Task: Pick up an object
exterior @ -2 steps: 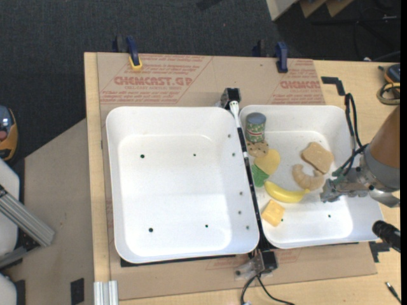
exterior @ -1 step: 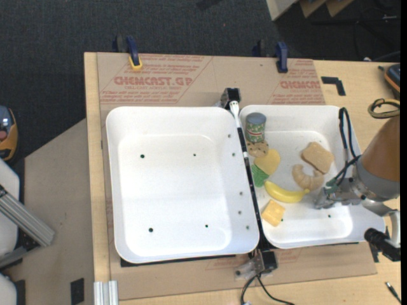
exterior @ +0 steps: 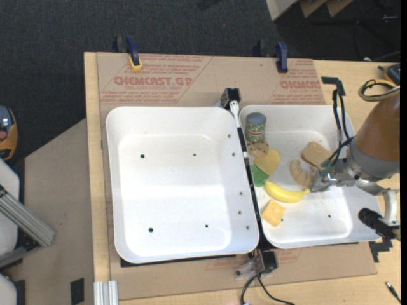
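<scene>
- Gripper [exterior: 316,184] sits low in the right bin [exterior: 331,224], beside the banana [exterior: 284,193] — likely positioned for grasping.
- Whether it grips anything — cannot tell.

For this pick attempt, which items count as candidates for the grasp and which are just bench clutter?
Candidates, all in the right bin: banana, can, yellow block, green piece, tan lumps. The gripper is beside the banana.

Clutter: left bin, blue clamps, cables.
</scene>
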Controlling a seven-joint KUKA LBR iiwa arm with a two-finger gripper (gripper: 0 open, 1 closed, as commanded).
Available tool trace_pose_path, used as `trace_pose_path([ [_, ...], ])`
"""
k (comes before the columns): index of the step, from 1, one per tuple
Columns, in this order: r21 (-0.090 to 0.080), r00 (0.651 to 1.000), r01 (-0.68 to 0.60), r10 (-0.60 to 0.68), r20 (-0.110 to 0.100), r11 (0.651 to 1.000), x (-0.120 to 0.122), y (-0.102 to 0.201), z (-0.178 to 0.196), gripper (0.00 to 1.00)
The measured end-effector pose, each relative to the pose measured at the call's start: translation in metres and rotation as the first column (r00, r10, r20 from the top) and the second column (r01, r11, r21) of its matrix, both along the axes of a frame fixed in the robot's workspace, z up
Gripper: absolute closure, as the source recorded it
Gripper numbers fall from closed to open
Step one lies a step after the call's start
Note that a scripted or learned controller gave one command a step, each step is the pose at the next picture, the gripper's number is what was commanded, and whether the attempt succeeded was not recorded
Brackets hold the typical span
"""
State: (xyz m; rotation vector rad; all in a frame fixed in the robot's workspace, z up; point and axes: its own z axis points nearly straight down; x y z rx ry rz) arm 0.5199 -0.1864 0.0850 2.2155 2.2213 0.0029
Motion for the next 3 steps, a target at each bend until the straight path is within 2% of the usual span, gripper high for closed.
trace_pose_path([
  [1, 0.000, 1.000, -0.001, 0.001, 0.001, 1.000, 0.044, 0.008, 0.000, 1.00],
  [2, -0.005, 1.000, 0.000, 0.000, 0.017, 1.000, 0.077, 0.010, 0.259, 1.00],
  [3, 0.001, 1.000, 0.005, -0.005, -0.004, 1.000, 0.030, -0.010, 0.271, 1.00],
])
